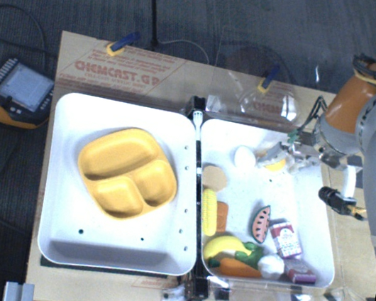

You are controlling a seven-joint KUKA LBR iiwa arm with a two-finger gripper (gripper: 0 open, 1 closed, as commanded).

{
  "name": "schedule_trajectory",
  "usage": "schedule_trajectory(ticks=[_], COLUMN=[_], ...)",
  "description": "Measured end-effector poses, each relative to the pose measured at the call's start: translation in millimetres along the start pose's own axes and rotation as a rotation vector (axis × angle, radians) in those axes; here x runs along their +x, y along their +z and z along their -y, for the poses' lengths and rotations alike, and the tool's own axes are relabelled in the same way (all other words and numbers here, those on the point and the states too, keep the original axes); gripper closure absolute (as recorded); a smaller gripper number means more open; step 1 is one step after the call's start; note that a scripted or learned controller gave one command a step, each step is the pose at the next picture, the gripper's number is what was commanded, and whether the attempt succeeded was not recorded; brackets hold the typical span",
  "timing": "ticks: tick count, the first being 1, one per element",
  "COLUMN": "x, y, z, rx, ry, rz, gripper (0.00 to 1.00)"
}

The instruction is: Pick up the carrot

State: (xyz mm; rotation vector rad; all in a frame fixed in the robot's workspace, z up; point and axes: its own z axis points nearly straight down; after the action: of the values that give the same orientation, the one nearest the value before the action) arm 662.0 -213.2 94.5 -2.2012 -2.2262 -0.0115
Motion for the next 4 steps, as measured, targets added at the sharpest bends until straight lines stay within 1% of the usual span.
schedule_trajectory(ticks=[1, 2, 3, 4], x=[39.5, 108.2, 170.1, 94.3], y=[4.4, 5.0, -87.4, -119.0], z=[60.8, 93.8, 138.2, 89.3], rx=[-0.016, -0.016, 0.001, 0.000], ry=[-0.257, -0.419, -0.588, -0.591], rz=[0.024, 0.024, 0.014, 0.016], gripper=[0.00, 0.00, 0.00, 0.00])
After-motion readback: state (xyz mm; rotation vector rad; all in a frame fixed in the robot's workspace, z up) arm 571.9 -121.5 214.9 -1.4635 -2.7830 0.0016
